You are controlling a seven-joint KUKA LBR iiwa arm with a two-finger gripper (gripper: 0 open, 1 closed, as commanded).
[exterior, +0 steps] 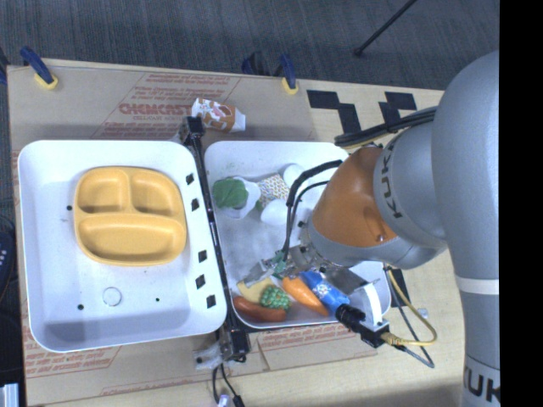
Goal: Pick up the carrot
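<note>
In the right bin's (254,155) near corner, our carrot (303,294) lies wedged among crowded toy food beside a blue item (325,292). We cannot tell our hand's (284,265) state; we risk snagging neighbours instead.

The carrot (302,294) is orange and lies slanted near the front edge of the right bin (246,155), among other toy foods.
</note>
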